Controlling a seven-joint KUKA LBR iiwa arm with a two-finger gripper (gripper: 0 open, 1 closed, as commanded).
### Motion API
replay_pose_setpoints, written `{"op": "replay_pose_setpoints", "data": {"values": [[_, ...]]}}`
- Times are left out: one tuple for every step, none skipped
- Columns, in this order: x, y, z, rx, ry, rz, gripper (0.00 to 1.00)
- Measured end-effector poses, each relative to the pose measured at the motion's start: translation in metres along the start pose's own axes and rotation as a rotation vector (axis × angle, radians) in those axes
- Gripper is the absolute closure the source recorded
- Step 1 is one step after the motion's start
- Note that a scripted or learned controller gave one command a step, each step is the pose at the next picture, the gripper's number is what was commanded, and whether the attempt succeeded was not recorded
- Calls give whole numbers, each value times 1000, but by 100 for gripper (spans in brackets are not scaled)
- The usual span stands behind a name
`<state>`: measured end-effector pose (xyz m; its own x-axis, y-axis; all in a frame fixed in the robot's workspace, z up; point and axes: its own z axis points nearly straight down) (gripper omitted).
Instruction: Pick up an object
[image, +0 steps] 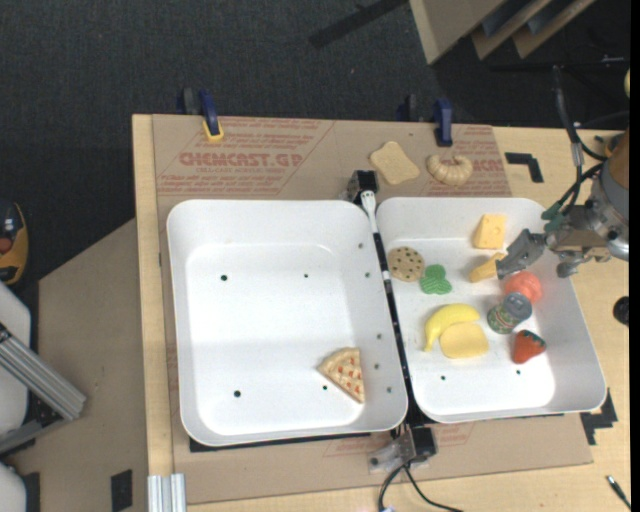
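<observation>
Right bin holds eight toy foods: one cookie, one green piece, two cheese wedges, one banana, one yellow round, one small can, one strawberry. Left bin: one pizza slice. Two bread pieces on the worktop behind. Gripper above the right bin's far side, open/closed state unclear.

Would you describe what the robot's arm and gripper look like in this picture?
The arm enters from the right edge: a grey metal wrist block with an orange band just above it. Thin dark cables loop around the wrist. The gripper is grey, and its fingers are too blurred to make out in detail.
</observation>
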<state>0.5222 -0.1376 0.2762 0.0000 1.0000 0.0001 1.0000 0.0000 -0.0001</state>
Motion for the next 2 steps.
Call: {"op": "replay_pose_setpoints", "data": {"values": [[-24,-14,156,4,-3,3,0],[-24,-10,137,-14,-8,2,100]]}}
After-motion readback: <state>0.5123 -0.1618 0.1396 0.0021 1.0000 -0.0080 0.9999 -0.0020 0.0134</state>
